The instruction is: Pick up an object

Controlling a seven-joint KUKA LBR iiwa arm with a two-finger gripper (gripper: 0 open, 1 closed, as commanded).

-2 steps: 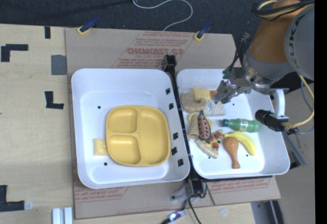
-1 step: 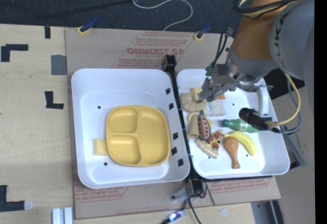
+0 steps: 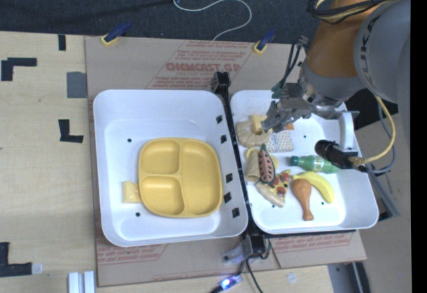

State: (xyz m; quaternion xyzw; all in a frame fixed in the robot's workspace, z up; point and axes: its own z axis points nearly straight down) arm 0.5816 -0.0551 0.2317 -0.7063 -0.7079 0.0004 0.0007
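Observation:
My gripper point(image 3: 275, 122) hangs over the far left part of the right bin point(image 3: 357, 215), just above a pale beige toy food piece point(image 3: 247, 131). Beside it lies a small speckled white square point(image 3: 281, 143). Toward the front lie a hot dog point(image 3: 265, 165), a pizza slice point(image 3: 277, 188), a chicken drumstick point(image 3: 304, 197), a banana point(image 3: 320, 185) and a green bottle point(image 3: 312, 163). Nothing shows between the fingers.
The left bin point(image 3: 113, 118) holds a yellow divided plate point(image 3: 180, 177) with a pale yellow block point(image 3: 131, 191) at its left side. A black divider runs between the bins. Cardboard lies under both bins, and a white cable loops across the dark cloth at the back.

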